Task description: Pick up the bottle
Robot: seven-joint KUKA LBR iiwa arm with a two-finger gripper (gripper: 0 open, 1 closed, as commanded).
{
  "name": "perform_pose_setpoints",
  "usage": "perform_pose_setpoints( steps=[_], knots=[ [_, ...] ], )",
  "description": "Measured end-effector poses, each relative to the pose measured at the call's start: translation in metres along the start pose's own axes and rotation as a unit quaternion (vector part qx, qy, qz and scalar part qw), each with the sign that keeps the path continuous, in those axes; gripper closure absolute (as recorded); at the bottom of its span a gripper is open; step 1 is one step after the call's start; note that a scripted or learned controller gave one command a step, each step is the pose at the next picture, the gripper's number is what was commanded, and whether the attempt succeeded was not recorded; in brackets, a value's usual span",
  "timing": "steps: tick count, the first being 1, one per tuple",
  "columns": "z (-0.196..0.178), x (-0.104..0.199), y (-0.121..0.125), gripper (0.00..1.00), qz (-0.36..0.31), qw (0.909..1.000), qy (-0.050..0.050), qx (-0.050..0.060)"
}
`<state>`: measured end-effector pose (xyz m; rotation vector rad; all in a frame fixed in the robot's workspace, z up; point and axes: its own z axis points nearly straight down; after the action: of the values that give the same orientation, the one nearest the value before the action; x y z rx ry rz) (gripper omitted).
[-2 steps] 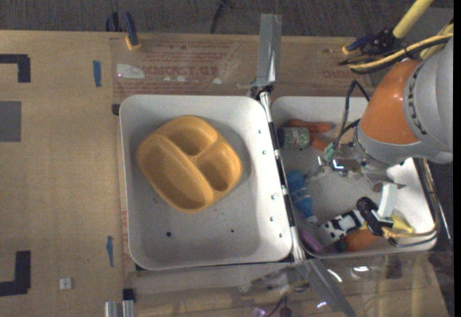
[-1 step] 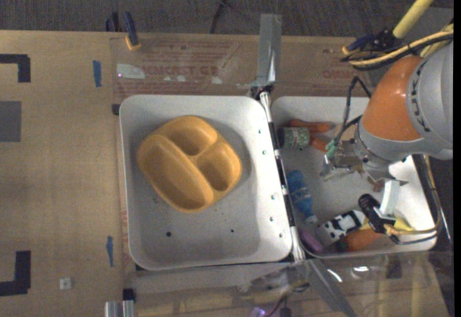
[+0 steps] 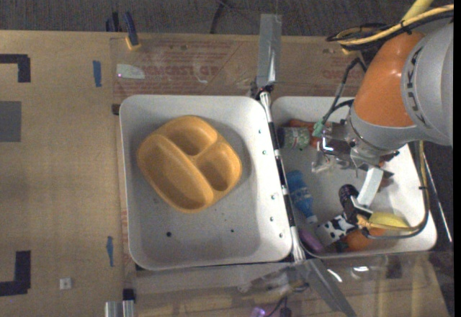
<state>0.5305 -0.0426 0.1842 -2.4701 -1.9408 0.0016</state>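
A small blue bottle (image 3: pixel 299 193) lies along the left wall of the right bin (image 3: pixel 421 233). My gripper (image 3: pixel 325 155) hangs over the middle of that bin, up and to the right of the bottle and apart from it. The grey arm with its orange band (image 3: pixel 385 96) covers the bin's upper right part. Nothing shows between the gripper and the bottle.
A small can with a green and red label (image 3: pixel 294 137) lies at the right bin's upper left. A black-and-white cow toy (image 3: pixel 335 228), an orange object (image 3: pixel 356 240), a yellow banana (image 3: pixel 389 222) and a purple item (image 3: pixel 311 240) crowd its near edge. A yellow divided plate (image 3: pixel 189 162) sits in the left bin (image 3: pixel 216 247).
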Motion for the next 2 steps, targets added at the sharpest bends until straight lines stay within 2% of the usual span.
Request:
perform_pose_setpoints(
  steps=[1, 2],
  knots=[
    [0.0004, -0.0127, 0.0082, 1.00, 0.309, 0.9509, 0.000, 0.001],
    [0.0005, -0.0125, 0.0081, 0.00, 0.310, 0.9509, 0.000, 0.002]
  ],
)
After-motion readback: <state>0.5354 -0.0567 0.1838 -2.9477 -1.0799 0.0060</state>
